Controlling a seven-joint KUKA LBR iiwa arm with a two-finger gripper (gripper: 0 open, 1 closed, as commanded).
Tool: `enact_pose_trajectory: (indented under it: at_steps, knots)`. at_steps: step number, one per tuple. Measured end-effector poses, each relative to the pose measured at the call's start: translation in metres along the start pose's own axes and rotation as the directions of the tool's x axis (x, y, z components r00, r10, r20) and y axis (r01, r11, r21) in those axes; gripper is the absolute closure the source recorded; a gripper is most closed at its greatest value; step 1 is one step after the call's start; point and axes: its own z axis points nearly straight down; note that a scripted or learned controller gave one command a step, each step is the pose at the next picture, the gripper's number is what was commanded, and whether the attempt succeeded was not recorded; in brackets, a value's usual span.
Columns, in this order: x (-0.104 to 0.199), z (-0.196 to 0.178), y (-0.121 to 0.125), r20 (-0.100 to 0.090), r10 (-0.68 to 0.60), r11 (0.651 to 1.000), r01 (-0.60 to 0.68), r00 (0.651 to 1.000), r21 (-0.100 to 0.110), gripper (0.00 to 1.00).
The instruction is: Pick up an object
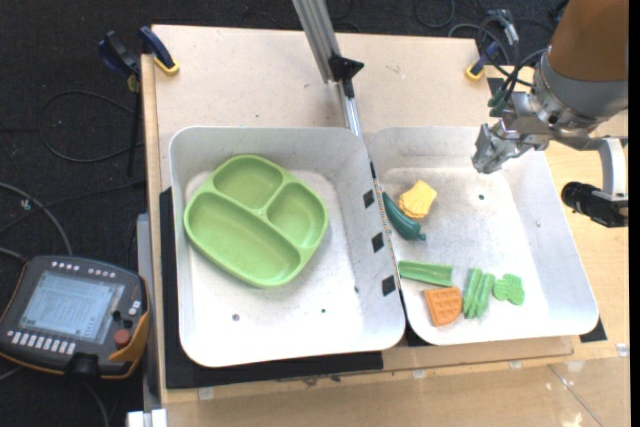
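The right bin (545, 215) holds several toy foods. A yellow piece (418, 199) lies beside a dark green curved piece (405, 220) near the bin's left wall. Closer to the front are a light green pod (425, 272), an orange ridged piece (443, 305), a bundle of green beans (477, 293) and a small leafy green piece (510, 290). My gripper (495, 151) hangs over the far right part of this bin, well apart from all of them, with nothing seen in it.
The left bin (200, 325) carries a green divided plate (257, 219). A metal pole (310, 0) slants down to the ridge between the bins. Clamps sit at the bench's far corners (155, 50). A teach pendant (70, 315) lies on the floor at left.
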Motion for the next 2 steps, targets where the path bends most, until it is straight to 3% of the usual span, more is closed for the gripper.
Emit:
enact_pose_trajectory:
  at_steps: [1,2]
  knots:
    - [0.019,0.037,0.003,-0.001,-0.002,1.0,0.002,1.0,0.007,1.0]
    - [0.018,0.025,0.004,0.0,-0.004,1.0,0.004,1.0,0.003,1.0]
